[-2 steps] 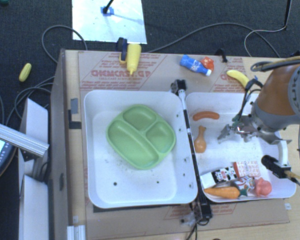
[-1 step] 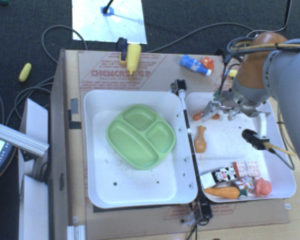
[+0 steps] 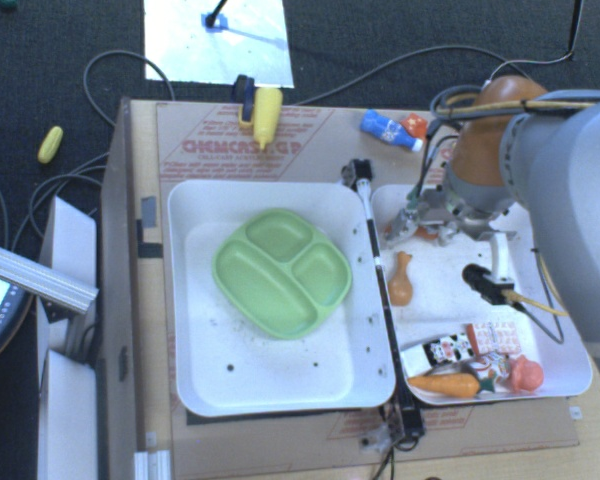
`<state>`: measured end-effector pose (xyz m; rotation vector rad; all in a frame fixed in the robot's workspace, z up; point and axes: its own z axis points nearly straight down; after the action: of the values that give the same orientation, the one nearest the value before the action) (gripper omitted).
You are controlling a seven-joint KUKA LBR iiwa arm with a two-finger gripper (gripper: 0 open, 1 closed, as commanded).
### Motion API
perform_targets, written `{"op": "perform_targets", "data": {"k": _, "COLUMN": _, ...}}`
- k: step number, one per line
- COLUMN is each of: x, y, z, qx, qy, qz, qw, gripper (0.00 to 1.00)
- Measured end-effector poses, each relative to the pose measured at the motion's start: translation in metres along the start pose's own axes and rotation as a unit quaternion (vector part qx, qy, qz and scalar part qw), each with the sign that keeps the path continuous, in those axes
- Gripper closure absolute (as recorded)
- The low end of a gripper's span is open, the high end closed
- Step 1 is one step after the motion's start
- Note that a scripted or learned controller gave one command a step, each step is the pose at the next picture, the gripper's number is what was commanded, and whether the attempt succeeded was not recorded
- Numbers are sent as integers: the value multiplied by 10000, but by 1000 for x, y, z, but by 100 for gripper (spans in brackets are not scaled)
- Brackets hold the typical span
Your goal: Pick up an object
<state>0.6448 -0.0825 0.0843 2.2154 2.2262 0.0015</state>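
Several toys [image 3: 475,363] crowd the right bin's [image 3: 580,368] near edge beside the gripper [image 3: 420,220].

Dark speckled carpet floor [image 3: 40,58], black cables [image 3: 110,68] trailing across it at left and far right, white sheet [image 3: 220,38] lying flat at far centre, cardboard-topped bench [image 3: 310,133], pale grey furniture [image 3: 65,268] at near left, even overhead light.

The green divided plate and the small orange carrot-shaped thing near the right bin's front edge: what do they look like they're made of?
The green divided plate looks like moulded plastic with a matte to satin finish: uniform pale green, rounded compartment ridges, soft highlights. The carrot-shaped thing is probably a plastic or rubber toy: solid bright orange, smooth surface with a faint sheen. It is too small to tell hard from soft.
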Motion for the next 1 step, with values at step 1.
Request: {"op": "perform_targets", "data": {"k": 1, "x": -16, "y": 10, "z": -1, "qx": -5, "qy": -4, "qz": 11, "qw": 10000, "gripper": 0}}
